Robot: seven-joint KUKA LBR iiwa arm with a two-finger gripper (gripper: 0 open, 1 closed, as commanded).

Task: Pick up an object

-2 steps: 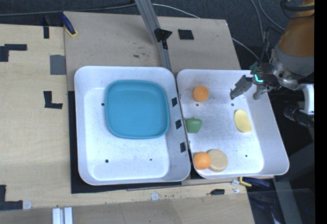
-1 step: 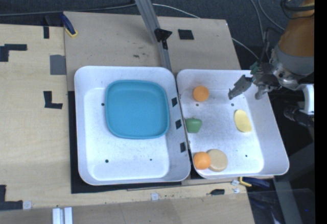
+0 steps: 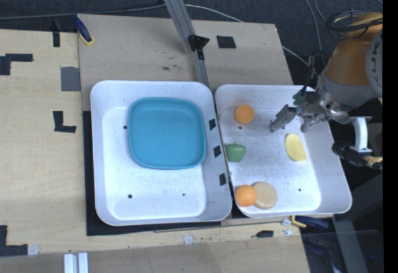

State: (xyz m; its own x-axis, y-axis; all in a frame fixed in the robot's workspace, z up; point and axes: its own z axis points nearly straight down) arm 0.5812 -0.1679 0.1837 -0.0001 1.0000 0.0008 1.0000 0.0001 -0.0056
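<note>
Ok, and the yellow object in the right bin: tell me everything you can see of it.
The yellow object is a smooth, elongated oval, pale yellow, perhaps a toy lemon or banana piece; plastic by its look. It lies flat on the floor of the right bin, toward its right side, long axis running roughly top to bottom. Nothing touches it. The gripper hangs just above and left of it in the view.

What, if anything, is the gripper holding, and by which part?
Nothing is held: the gripper hangs open over bare floor of the right white bin, its fingers apart from the yellow oval object.
</note>
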